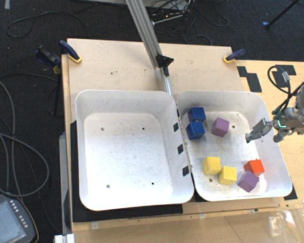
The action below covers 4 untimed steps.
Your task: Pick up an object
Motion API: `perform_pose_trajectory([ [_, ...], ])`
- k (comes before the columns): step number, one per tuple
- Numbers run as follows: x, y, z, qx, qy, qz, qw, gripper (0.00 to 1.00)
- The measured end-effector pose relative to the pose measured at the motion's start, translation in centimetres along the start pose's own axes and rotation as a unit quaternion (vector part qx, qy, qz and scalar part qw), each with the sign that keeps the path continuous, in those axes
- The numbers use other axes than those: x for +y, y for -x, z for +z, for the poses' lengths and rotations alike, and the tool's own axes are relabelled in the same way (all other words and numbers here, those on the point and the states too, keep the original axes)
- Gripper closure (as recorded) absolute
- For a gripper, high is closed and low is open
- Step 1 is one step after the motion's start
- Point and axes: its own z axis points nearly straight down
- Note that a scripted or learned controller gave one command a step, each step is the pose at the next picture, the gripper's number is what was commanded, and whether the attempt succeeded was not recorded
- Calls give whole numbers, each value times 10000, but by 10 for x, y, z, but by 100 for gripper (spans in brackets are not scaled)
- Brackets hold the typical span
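I log: gripper [257, 131] over right bin [273, 116], jaw state indiscernible; cubes below—two blue [195, 122], two yellow [219, 170], two purple [221, 127], one orange [254, 166].

fixed overhead camera, slanted down, both bins [126, 97] framed

You are looking at a robotics lab or test cell. The pale wooden worktop [142, 65] stands on dark carpet [25, 44] strewn with loose black cables [20, 151]. Blue-and-yellow clamps [70, 51] grip its far corners at upper left and upper right. A slanted aluminium pole [142, 22] rises from the middle of the worktop toward the top of the frame. Black-and-white calibration markers [251, 77] sit at the right edge, and a grey handheld control pendant [10, 221] lies at lower left. Two shallow white plastic bins [126, 146] sit side by side.
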Motion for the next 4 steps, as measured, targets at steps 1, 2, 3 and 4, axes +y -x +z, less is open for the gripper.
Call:
perform_pose_trajectory([
  [1, 1, 0, -2, -6, 21, 7, 10000, 0],
  [2, 2, 3, 61, 4, -13, 16, 10000, 0],
  [3, 5, 0, 105, 3, -6, 11, 10000, 0],
  [4, 10, -8, 163, -2, 32, 4, 10000, 0],
])
